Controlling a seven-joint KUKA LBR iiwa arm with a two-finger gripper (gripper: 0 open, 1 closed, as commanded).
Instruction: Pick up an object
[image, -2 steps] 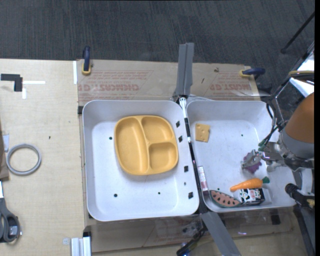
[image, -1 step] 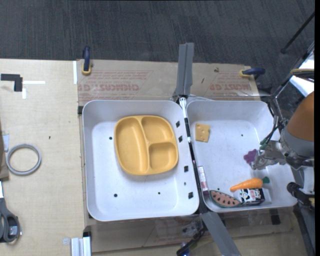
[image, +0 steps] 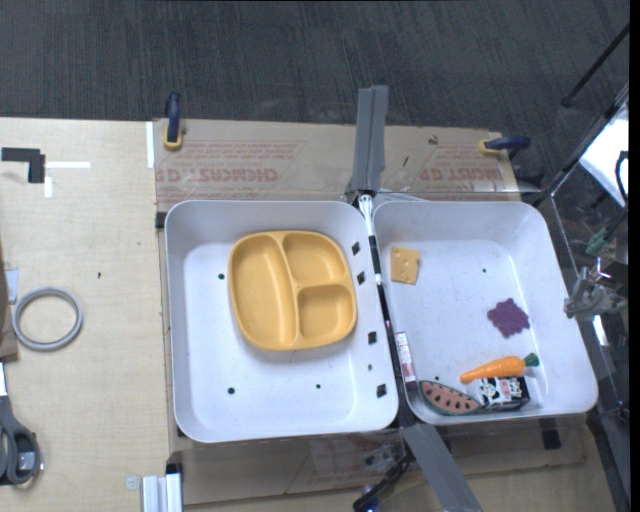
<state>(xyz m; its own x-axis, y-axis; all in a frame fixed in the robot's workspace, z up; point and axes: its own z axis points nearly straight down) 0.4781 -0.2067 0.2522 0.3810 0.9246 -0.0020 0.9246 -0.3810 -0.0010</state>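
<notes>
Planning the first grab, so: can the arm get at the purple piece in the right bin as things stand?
Probably yes. The purple piece lies alone on the bare floor of the right bin, apart from the carrot and the cracker, with nothing over it.

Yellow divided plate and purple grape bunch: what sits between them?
In the camera view, between the yellow divided plastic plate and the purple toy grape bunch run the two bins' adjoining walls, then a small yellow cheese-like square.
</notes>
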